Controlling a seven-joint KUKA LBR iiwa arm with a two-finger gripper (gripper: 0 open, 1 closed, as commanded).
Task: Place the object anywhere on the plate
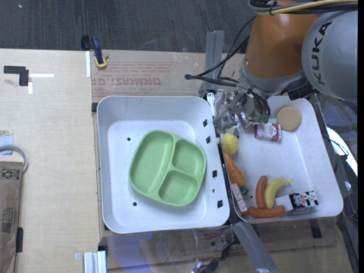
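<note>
hand (228, 118) low over lemon (230, 143), right bin (318, 152)

— Where's my arm (318, 36) sitting?

— I've got it coming in from three o'clock, up at about one o'clock in the camera view. The grey link is at the edge, the orange band (278, 38) bulging just inboard of it.

— And the gripper (230, 115)?

— Pointing down below the wrist, toward seven o'clock from the band. Cables crowd it.
</note>
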